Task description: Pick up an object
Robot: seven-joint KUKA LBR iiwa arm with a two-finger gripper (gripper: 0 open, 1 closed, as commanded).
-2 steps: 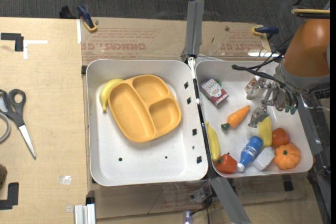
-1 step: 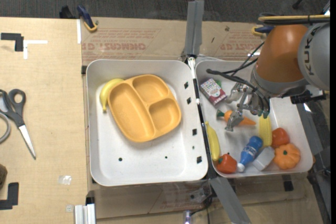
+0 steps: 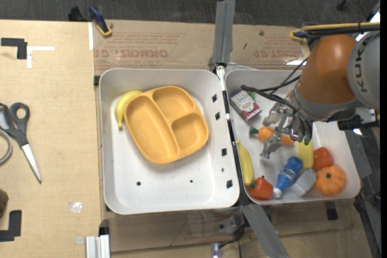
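Right white bin [image 3: 338, 199] — gripper [image 3: 275, 145], grip unclear, just above blue bottle [image 3: 289, 173].

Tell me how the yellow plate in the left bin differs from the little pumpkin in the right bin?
The yellow plate is wide, flat and split into three compartments; the pumpkin is small, round and ribbed. The plate is yellow-orange and has only a banana tucked at its edge; the pumpkin is deeper orange and crowded among other toys in the corner of the right bin. Both lie apart from the pincer.
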